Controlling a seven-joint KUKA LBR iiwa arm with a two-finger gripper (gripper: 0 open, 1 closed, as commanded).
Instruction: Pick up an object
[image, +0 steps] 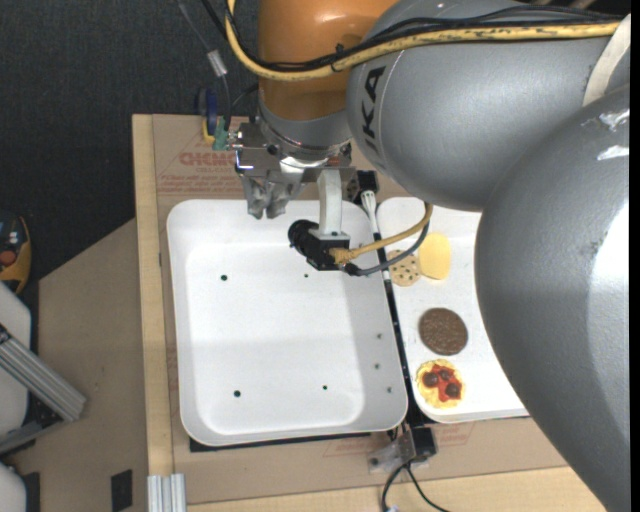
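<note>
Camera view: tool (268, 203) over far rim of left bin (280, 340); open or closed, can't tell. Pick candidates all in right bin (492, 402): chip cookie (404, 270) nearest, yellow piece (435, 257) touching it, brown disc (442, 330) and red-topped tart (440, 384) further toward near edge. Judgement: targets lie view-right of tool, across bin divider.

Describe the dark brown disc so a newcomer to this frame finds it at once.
Find the right bin, partly under the grey arm. Near its left wall sit four small food pieces. The disc is the only plain dark brown one, between a pale speckled cookie and a yellow round with red toppings.
</note>
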